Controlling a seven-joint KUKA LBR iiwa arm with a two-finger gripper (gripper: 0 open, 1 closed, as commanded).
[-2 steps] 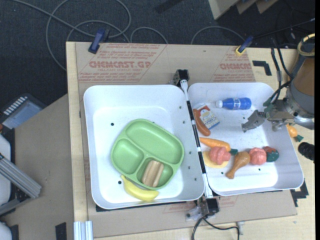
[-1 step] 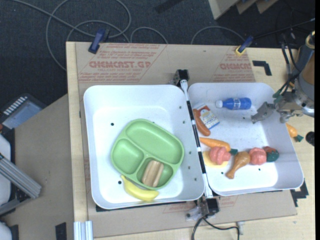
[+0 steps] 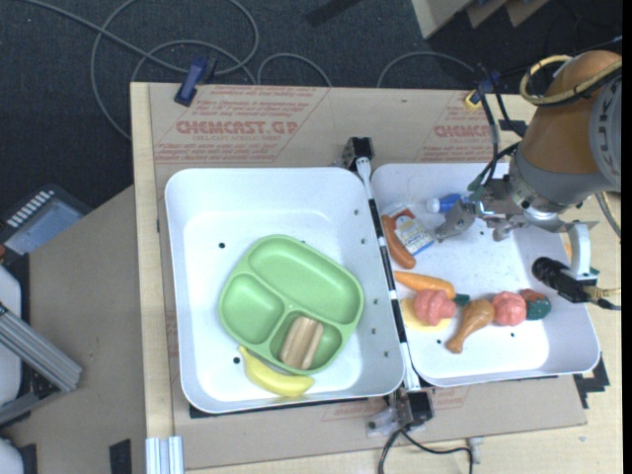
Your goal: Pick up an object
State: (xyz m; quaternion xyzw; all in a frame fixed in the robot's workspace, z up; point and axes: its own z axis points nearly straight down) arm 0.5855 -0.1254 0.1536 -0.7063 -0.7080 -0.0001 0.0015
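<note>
My gripper hangs over the back of the right bin, its fingers apart with nothing between them. Just to its left lie a small blue-capped bottle and a printed packet. An orange-red sausage lies along the bin's left wall. Toward the front are a carrot, a pink lumpy toy, a brown drumstick and a red fruit with a green tip. None of them touches the gripper.
The left bin holds a green divided plate with a bread roll in one compartment and a banana at its front edge. A black cylinder juts over the right bin's right side. Cables trail behind the bench.
</note>
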